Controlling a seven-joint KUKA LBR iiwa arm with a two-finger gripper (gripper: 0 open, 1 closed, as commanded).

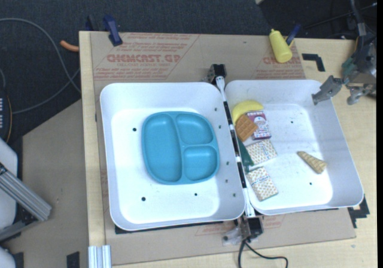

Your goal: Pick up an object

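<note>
The right bin holds several small items along its left side: a yellow banana-shaped piece, a red and white box, an orange-brown piece and two patterned cracker packs. A tan wedge lies alone toward the bin's right. My gripper hangs over the far right corner of this bin, well away from the items. Its fingers are spread open with nothing between them.
A blue divided plate lies in the left bin. A yellow bottle-shaped object and a blue clamp sit on the cardboard behind the bins. A black divider runs between the bins.
</note>
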